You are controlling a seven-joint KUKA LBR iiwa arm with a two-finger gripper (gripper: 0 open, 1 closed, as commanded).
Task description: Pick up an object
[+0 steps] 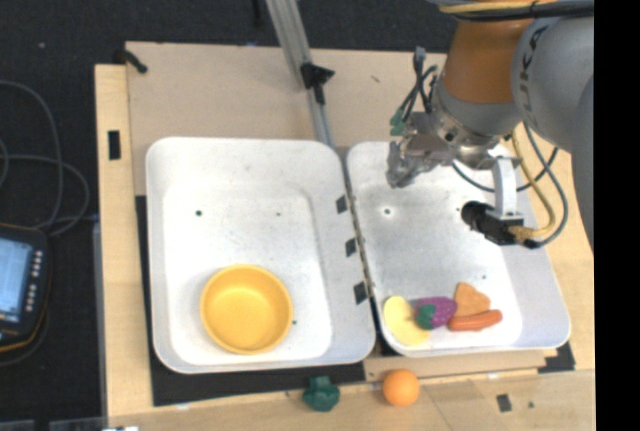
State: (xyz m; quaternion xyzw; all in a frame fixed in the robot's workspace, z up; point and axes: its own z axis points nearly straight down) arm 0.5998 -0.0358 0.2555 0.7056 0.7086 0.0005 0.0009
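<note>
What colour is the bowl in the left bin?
Yellow; the bowl shows plainly in the camera view.

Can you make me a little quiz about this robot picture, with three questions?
1. True or false: the yellow bowl sits in the left bin.
2. Which lies outside the bins, on the bench's near edge? A) orange ball B) carrot C) purple toy
3. Fill in: the tool hovers over the ____ bin.

Key: 1 true. 2 A, the orange ball. 3 right; the right bin holds the toy food.
</note>
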